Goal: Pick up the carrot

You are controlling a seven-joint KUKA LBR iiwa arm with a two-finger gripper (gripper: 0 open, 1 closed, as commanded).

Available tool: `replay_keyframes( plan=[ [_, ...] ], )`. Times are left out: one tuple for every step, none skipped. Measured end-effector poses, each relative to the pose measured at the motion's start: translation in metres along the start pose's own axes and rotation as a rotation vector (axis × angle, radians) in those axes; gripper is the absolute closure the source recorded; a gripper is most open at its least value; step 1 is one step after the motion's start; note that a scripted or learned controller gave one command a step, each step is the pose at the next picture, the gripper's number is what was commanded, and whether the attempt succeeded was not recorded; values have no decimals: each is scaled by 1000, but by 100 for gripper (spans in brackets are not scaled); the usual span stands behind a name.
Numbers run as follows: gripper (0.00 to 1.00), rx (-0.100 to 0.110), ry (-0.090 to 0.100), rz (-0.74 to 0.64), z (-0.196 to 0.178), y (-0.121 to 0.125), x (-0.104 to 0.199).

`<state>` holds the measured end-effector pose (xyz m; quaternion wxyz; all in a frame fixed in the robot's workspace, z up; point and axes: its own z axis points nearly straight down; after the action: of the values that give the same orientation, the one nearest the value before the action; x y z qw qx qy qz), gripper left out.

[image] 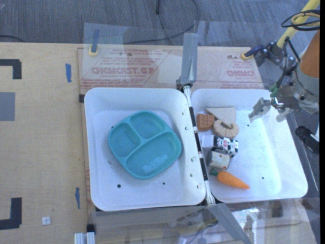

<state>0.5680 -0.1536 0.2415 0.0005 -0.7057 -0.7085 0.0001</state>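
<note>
Carrot lies flat in right bin, near its front-left corner, just below a small box. Gripper hovers spread and empty over the bin's back-right, well apart. Risk: fingers clip the box or bin wall, carrot rolls away.

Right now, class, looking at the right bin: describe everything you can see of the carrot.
The carrot is a small orange toy, plastic-looking, with a green cap at its thick left end and a tapered tip pointing right. It lies flat, slightly slanted, on the floor of the right bin, near the front left corner. Its green end sits close under a small box; contact is unclear. Nothing grips it.
</note>
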Motion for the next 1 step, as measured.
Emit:
replay_keyframes(
  plan=[
    [0, -24, -3, 135, 110, -65, 54]
  ],
)
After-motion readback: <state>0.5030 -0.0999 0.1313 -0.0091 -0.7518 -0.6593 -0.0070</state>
